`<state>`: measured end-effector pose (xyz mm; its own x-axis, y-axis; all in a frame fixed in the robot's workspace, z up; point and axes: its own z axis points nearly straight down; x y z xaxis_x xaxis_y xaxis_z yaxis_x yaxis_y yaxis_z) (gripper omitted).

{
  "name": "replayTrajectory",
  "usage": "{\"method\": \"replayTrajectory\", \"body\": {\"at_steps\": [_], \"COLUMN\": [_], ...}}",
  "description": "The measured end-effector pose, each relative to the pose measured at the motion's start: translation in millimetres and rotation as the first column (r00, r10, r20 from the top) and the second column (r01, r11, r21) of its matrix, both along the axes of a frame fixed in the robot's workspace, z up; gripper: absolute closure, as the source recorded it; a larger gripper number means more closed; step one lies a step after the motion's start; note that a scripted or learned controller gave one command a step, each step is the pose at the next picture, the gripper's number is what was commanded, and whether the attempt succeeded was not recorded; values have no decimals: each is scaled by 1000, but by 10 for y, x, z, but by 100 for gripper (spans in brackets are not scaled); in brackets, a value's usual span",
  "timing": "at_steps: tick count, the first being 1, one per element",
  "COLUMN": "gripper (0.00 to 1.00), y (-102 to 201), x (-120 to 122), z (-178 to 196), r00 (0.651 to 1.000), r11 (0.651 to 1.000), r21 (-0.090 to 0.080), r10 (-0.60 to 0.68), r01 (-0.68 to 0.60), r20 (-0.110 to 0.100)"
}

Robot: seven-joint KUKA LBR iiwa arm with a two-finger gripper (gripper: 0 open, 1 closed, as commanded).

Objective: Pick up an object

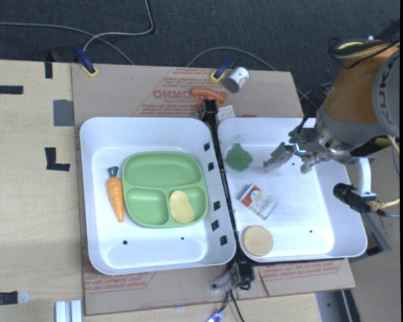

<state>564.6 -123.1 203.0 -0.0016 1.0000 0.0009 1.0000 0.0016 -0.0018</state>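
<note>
In the right bin (336,240) lie a dark green leafy piece (239,157), a small white carton with red and blue print (256,201) and a round tan cookie (258,239). My gripper (292,161) hangs over the right bin's middle, to the right of the green piece, fingers spread apart with nothing between them. The left bin (97,240) holds a green divided plate (164,187) with a yellow piece (182,206) in its lower right section, and an orange carrot (115,198) lies left of the plate.
The arm's orange band (359,79) looms over the right bin's far right side. A black clamp ridge (218,173) divides the two bins. A blue-yellow clip and a white roll (231,76) sit behind the bins on the cardboard.
</note>
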Motion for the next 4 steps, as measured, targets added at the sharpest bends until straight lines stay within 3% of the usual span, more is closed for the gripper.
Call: {"method": "replayTrajectory", "body": {"at_steps": [1,2,3,4], "gripper": [0,100,0,0], "y": [192,180,180,226], "x": [-32,-29,-30,-328], "z": [-1167,-1071,-1072,-1162], "r00": [1000,1000,1000,1000], "r11": [1000,1000,1000,1000], "r21": [0,-3,-3,-3], "r10": [0,-1,-1,0], "r01": [0,1,1,0], "r20": [4,6,6,9]}}
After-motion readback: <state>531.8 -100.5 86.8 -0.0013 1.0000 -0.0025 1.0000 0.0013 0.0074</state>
